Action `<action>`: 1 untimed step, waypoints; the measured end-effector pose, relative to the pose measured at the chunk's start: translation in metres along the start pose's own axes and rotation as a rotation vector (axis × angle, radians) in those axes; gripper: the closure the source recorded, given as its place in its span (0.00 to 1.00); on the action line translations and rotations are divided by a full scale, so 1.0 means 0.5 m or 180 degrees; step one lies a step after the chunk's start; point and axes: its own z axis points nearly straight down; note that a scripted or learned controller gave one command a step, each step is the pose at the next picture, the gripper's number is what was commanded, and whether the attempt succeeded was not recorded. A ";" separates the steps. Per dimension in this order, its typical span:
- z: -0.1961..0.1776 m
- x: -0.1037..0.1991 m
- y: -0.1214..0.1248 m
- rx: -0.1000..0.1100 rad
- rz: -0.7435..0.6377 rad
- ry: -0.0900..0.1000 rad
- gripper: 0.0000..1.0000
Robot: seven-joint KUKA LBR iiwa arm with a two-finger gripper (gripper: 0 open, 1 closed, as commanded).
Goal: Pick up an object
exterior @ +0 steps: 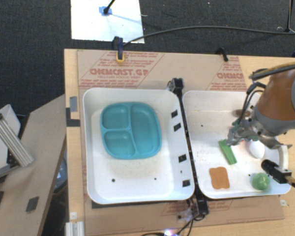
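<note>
Right bin point(206, 107) taken as landmark; arm enters over its right side, gripper point(234, 135) low above the bin floor near its middle; cannot tell the gripper's state from this angle. Green bar point(227, 151) lies on the floor just below the gripper, its upper end at or under the tip, contact unclear; white rounded object point(256, 149) sits to the bar's right, partly under the arm; orange flat piece point(219, 177) near the bin's front edge; green ball point(260, 182) in the front right corner. Left of this bin, the left bin point(96, 132) holds a teal divided plate point(131, 130).
</note>
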 end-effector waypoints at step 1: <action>-0.102 -0.020 0.013 -0.0013 -0.0003 -0.0005 1.00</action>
